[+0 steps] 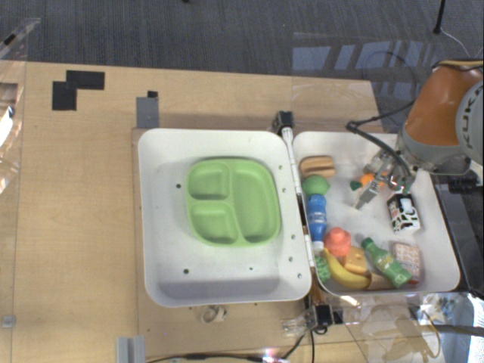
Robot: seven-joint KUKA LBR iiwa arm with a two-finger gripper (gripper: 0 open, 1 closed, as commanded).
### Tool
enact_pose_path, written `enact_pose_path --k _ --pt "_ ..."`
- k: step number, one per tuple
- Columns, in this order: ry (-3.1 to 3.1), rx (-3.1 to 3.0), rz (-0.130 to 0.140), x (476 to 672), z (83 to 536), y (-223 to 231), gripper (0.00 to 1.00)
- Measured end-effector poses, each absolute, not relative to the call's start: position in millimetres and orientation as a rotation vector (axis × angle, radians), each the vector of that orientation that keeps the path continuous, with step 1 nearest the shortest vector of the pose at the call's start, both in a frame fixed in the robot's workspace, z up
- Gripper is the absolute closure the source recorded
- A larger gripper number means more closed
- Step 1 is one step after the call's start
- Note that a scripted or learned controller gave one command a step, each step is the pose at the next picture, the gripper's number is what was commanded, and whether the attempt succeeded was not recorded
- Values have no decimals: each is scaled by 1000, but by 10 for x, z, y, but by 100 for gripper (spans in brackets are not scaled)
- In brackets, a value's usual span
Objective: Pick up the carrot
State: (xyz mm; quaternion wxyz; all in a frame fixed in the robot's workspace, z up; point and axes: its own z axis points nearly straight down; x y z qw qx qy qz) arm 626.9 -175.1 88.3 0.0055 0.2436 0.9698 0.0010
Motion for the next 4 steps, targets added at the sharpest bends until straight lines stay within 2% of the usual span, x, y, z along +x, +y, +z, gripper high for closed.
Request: enact_pose_path --k 1,2,3,4 --pt "3025 751 3 6314 1031 -1747 100" --pt "3026 750 4 6312 1025 -1744 0" --pt "2801 1398 3 6355 877 -1963 0" --pt "2796 1380 6 6396 1023 -1951 100"
